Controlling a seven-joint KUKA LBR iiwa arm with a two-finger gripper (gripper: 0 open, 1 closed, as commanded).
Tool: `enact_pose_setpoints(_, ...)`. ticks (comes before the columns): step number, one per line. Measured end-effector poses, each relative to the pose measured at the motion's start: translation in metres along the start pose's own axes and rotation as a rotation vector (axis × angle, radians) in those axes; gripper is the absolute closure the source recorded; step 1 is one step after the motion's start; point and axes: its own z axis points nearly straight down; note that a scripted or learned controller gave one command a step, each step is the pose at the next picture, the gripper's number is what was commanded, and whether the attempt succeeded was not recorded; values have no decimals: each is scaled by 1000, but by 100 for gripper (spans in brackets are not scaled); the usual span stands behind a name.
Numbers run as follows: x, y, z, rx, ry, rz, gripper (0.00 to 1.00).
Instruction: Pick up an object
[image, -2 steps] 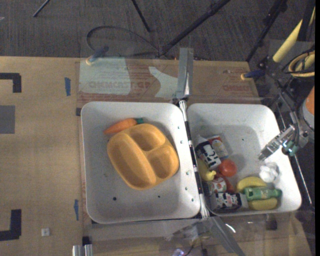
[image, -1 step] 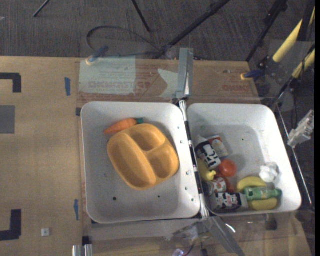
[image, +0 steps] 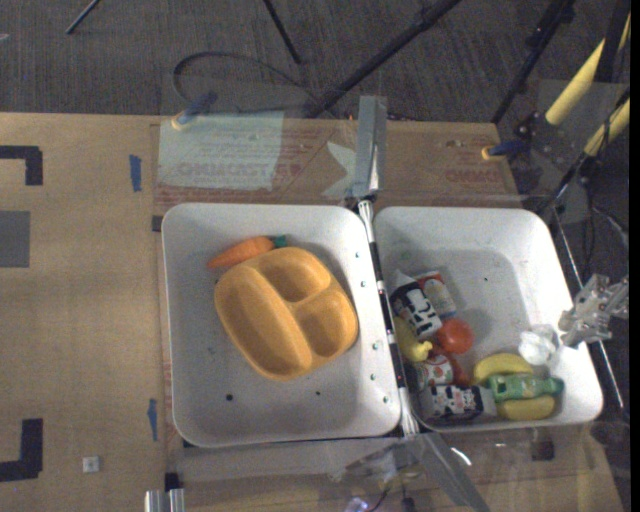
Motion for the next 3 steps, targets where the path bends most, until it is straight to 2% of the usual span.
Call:
enact_pose_setpoints(1, -19, 6, -117, 1, -5, -410, 100)
enact_pose_setpoints(2, -14, 6, -14, -1, 0, -875, 100)
enact_pose_setpoints(3, -42, 16, 146, 1, -5, -780, 100)
